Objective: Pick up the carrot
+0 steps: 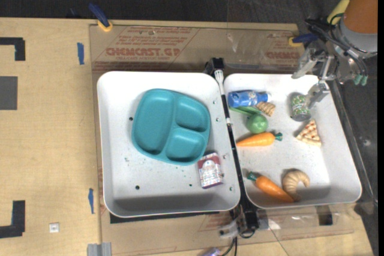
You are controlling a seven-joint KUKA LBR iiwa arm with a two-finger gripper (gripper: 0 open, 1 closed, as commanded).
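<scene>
Carrot (pixel 257 139) mid-bin, well apart from hand (pixel 316 95) at far corner

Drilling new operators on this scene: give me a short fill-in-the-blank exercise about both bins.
1. The teal divided plate lies in the ____ bin.
2. The right bin holds ____ carrots.
3. The small red-labelled can shares a bin with the ____.
4. The gripper hovers over the ____ bin.

Missing words: left; two; plate; right
</scene>
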